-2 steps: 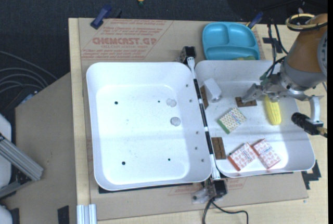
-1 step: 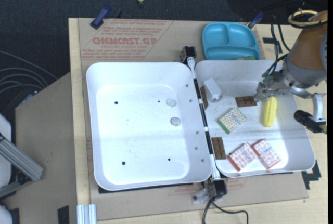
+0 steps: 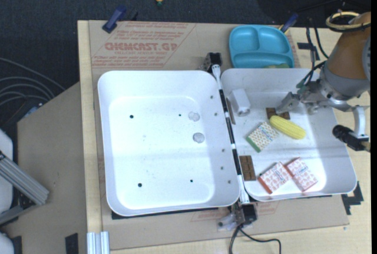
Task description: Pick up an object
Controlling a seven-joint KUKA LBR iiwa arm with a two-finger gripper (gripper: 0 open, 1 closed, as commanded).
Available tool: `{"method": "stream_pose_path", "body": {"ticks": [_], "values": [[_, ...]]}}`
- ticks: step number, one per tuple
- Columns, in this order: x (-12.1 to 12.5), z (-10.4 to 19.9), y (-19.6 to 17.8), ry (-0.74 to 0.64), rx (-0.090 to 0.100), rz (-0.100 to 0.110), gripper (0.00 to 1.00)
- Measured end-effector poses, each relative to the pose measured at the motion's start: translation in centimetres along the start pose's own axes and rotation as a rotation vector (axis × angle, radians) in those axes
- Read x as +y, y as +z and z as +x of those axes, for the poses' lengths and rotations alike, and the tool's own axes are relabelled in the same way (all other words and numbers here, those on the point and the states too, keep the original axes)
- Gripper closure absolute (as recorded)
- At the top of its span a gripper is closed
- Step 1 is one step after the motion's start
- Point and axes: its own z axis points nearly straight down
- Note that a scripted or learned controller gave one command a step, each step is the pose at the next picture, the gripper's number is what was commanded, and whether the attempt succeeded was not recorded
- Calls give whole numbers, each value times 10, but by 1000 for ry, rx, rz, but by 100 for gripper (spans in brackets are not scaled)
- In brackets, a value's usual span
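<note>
Presently the gripper [image 3: 287, 106] hangs just right of and above the yellow corn [image 3: 287, 127], which lies slantwise; grip state indeterminable.

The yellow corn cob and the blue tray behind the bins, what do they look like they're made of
The corn cob looks like moulded plastic or rubber: even yellow, faint sheen, probably a toy. The blue tray looks like smooth hard plastic, judging by its uniform colour, rounded compartments and soft glare. Neither is certain from above.
</note>
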Motion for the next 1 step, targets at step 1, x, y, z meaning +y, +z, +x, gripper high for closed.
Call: {"method": "stream_pose_path", "body": {"ticks": [1], "values": [[-17, 43, 18, 2, 4, 17, 0]]}}
